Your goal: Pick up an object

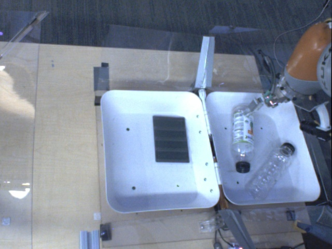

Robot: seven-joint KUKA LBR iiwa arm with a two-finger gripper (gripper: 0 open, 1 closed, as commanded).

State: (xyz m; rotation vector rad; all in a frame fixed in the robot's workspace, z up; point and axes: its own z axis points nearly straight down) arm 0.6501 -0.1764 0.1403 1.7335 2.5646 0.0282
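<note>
You have two white bins on the worktop (pixel 62 139). The left bin (pixel 119 191) holds one dark ribbed rectangular pad (pixel 170 138). The right bin (pixel 306 185) holds two clear plastic bottles: one labelled with a black cap (pixel 243 134), and one crumpled (pixel 270 173) lying diagonally just beside it. The arm (pixel 308 56) reaches in from the right, its jaws (pixel 270 98) at the bin's far edge near the labelled bottle's base; you cannot tell whether they are apart or together.

Flat slab (pixel 170 139) in the left bin (pixel 116 154); two bottles (pixel 242 131) (pixel 268 173) side by side in the right bin (pixel 306 185).

Wooden bench (pixel 57 154) bears two white bins (pixel 150 201), side by side.
</note>
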